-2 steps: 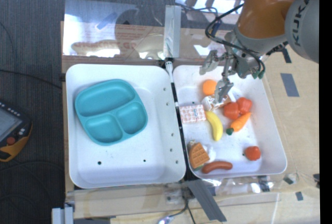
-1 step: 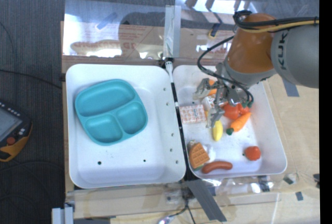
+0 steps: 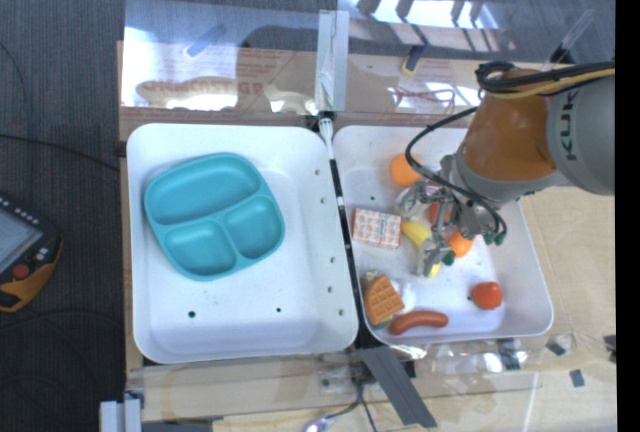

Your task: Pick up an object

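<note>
My gripper [image 3: 440, 232] hangs low over the middle of the right bin [image 3: 525, 295], among the toy food. Right under it lie a yellow piece [image 3: 416, 233], a small orange piece [image 3: 459, 244] and a thin yellow-green stick [image 3: 434, 263]. An orange ball [image 3: 404, 170] sits up and to the left of the gripper. A pink-and-white wafer block [image 3: 376, 228] lies to its left. Near the front of the bin are a waffle piece [image 3: 382, 298], a red sausage [image 3: 418, 322] and a red tomato [image 3: 486, 295]. The wrist hides how the fingers stand.
The left bin [image 3: 200, 320] holds a teal divided plate [image 3: 213, 213]. A clear wall [image 3: 330, 60] stands behind both bins. The grey arm with its orange band [image 3: 510, 135] comes in from the right over the right bin's back corner.
</note>
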